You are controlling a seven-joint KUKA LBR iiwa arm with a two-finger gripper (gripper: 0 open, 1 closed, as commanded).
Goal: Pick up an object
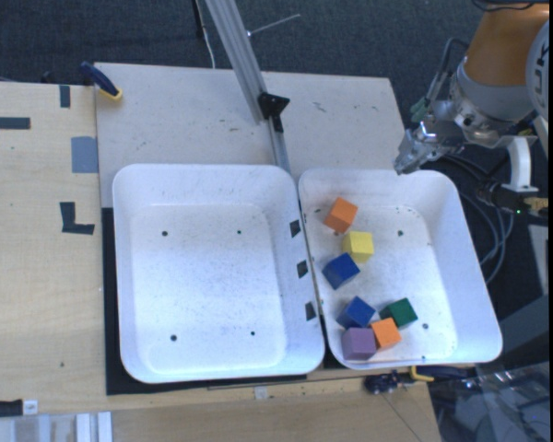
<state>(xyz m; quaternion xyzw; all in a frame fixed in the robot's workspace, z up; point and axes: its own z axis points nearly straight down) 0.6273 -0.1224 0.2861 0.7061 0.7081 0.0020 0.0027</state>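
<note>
Inside the right bin [461, 247] lie seven small blocks, and any of them can serve as the object to pick up. At the far end an orange block [341, 215] sits tilted, with a yellow block [358, 244] just beside it and a blue block [340, 270] a little nearer to the camera. At the near end a second blue block [357, 312], a green block [403, 313], a small orange block [385, 332] and a purple block [358, 343] are crowded together, some of them touching. The left bin [138, 247] stands beside it, their rims meeting in the middle.

The gripper [413, 157] hangs at the far right corner of the right bin, about over its rim, well apart from all the blocks. Nothing is visible between its tips, but whether it is released or clenched I cannot tell from this angle.

I judge that the task is at its first step, the approach; no block is lifted. The next move calls for travelling over the bin and descending on one block. The orange block at the far end seems the easiest, being nearest to the gripper and having free space around it. The crowded group could make the claw push a neighbour.
</note>
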